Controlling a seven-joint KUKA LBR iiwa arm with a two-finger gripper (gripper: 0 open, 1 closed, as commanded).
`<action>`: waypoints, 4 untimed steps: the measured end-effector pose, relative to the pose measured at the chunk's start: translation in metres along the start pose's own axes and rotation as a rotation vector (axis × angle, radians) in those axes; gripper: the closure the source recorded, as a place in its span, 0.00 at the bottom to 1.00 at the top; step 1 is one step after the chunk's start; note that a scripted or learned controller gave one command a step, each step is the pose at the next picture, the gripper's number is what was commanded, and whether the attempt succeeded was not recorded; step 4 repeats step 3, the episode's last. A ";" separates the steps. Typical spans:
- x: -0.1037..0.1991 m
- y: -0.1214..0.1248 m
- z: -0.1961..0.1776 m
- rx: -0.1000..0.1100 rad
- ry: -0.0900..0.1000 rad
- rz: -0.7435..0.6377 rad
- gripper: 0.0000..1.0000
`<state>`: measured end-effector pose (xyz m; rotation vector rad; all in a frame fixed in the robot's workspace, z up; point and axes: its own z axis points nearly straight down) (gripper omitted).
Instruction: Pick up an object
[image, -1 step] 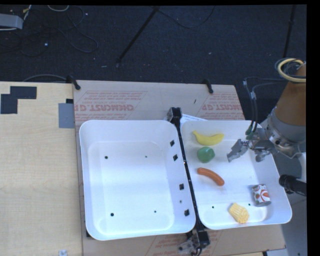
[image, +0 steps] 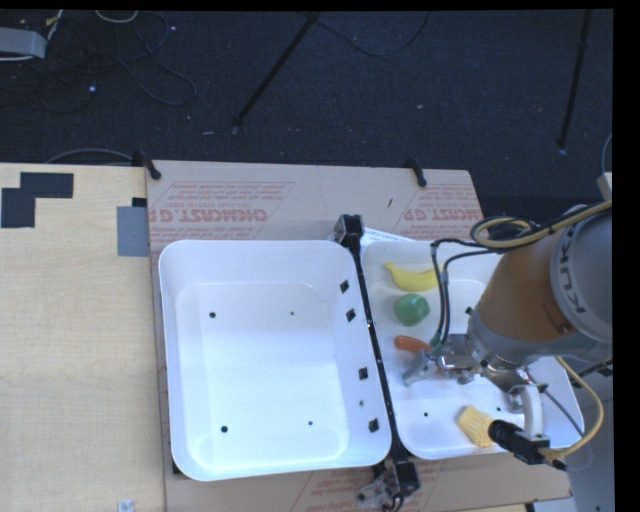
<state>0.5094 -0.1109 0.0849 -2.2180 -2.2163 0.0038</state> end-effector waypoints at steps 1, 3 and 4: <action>0.022 0.053 -0.003 -0.006 -0.002 -0.004 0.00; 0.077 0.122 -0.110 -0.018 -0.001 -0.008 1.00; 0.077 0.122 -0.110 -0.018 -0.001 -0.008 1.00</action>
